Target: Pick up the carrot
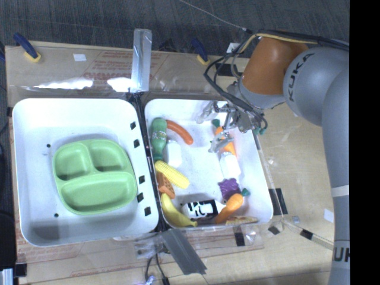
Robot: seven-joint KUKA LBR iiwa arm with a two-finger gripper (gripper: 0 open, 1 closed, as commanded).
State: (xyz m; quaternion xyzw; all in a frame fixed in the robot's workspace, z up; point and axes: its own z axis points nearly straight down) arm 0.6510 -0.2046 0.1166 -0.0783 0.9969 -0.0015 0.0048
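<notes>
The carrot (233, 204), orange with a small green top, lies at the front right of the right bin (196, 107), next to a purple bunch of grapes (228, 189). My gripper (222, 126) hangs over the bin's back right part, well behind the carrot and apart from it. Directly under the gripper are a small orange piece (230, 148) and a white bottle (230, 166). The wrist hides what lies right beneath it.
The right bin also holds a green vegetable (158, 133), an orange-red sausage (180, 132), a corn cob (171, 174), a banana (174, 214) and a black-and-white item (201, 208). A green divided plate (94, 177) sits in the left bin (35, 117).
</notes>
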